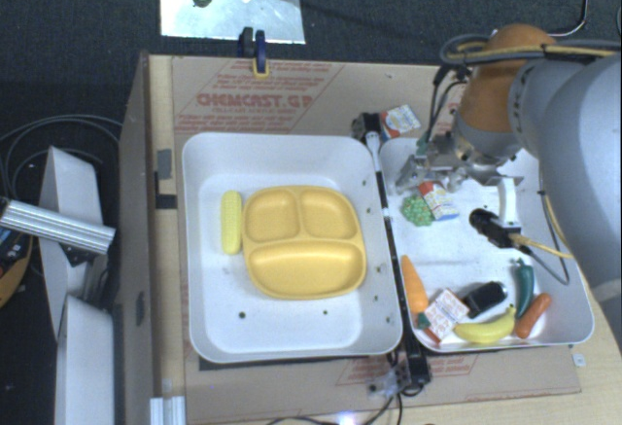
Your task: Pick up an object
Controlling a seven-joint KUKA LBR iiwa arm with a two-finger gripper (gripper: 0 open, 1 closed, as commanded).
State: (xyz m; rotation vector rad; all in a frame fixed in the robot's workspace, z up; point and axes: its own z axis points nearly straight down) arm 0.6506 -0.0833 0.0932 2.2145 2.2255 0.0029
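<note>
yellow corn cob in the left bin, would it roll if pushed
Probably. The yellow corn cob looks rounded and elongated, lying flat on the white left bin, so a sideways push could roll it. The yellow divided plate beside it might stop it.

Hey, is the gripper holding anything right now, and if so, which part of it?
Cannot be told. The gripper is down in the right bin over a small carton and a green piece.
</note>
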